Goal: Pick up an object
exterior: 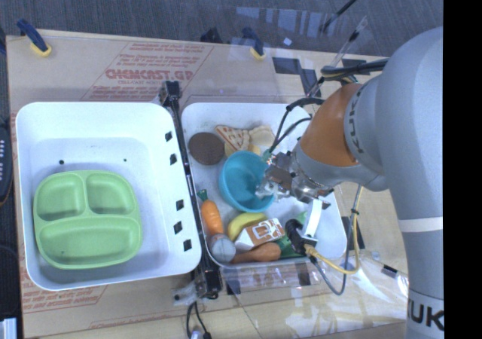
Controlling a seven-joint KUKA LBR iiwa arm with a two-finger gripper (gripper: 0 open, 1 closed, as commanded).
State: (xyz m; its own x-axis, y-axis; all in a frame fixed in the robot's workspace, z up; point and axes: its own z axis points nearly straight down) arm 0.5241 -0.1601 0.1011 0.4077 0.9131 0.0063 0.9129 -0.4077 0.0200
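The right bin (226, 113) holds a pile of toy food. A blue bowl (239, 179) lies tilted at its middle. My gripper (273, 179) is low in the bin, right against the bowl's right rim, under the orange-banded wrist (331, 130). Behind the bowl are a brown disc (205, 148) and a slice of toast (232, 136). In front of it lie a banana (247, 222), an orange carrot (212, 217), a small brown carton (265, 233), a grey ball (223, 248) and a second orange piece (260, 254).
The left bin (90, 119) holds a green divided plate (86, 218). A black divider with clips (179, 172) runs between the bins. The arm's grey body (410, 164) covers the right bin's right side. Cables (331, 262) hang near the front right corner.
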